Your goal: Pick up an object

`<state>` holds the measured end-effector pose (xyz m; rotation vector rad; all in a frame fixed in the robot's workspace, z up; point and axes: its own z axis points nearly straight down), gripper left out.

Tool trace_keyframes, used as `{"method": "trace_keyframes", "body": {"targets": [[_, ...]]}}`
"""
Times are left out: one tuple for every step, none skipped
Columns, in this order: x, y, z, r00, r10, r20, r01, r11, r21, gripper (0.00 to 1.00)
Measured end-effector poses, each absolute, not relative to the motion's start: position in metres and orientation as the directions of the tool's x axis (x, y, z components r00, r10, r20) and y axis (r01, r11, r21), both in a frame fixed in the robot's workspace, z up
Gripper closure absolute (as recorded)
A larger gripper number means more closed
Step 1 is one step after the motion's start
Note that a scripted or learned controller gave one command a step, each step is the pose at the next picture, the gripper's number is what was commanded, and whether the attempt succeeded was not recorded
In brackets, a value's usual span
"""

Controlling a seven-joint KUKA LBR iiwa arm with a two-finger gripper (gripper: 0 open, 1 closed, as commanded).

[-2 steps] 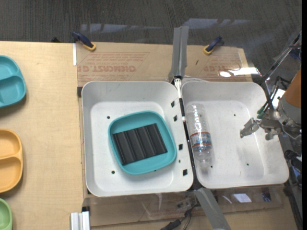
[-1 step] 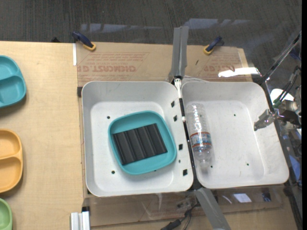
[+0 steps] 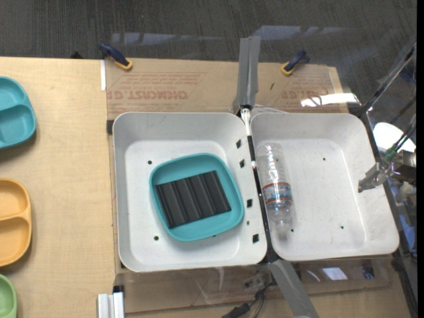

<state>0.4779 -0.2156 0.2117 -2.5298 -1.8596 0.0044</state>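
Observation:
A clear plastic bottle (image 3: 276,189) with a red and blue label lies lengthwise along the left wall of the right bin (image 3: 344,138), its cap end toward the front. In the left bin (image 3: 132,177) a teal tray (image 3: 196,195) rests tilted, and a black ridged insert (image 3: 193,198) lies on it.
A metal fitting (image 3: 377,175) juts over the right bin's right rim. Left of the bins, a teal plate (image 3: 13,121), an orange plate (image 3: 12,220) and a green plate (image 3: 5,297) lie on the wooden bench. Cardboard with two clamps (image 3: 118,57) lies behind the bins.

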Motion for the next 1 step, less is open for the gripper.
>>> {"method": "trace_keyframes", "body": {"targets": [[0.4775, -0.211, 0.1969, 0.387, 0.922, -0.001, 0.922, -0.387, -0.004, 0.0]]}}
